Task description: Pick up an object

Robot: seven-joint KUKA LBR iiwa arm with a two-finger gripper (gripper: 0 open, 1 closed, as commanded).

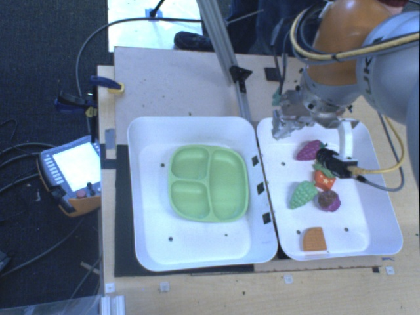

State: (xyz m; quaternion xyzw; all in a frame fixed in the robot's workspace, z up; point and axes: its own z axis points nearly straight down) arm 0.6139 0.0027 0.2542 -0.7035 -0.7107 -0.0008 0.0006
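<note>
The end effector (283,125) is seen at the right bin's (380,238) far-left corner; whether it is open cannot be told. Toy fruits, perhaps purple grapes (310,150) and green grapes (303,194), lie mid-bin, partly hidden by cable.

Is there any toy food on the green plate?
No, the green plate in the left bin has nothing in its compartments; the toy food lies in the right bin.

One fixed camera looks down at a slant on the bench (177,84). Both white bins (147,241) fit within its frame.
</note>
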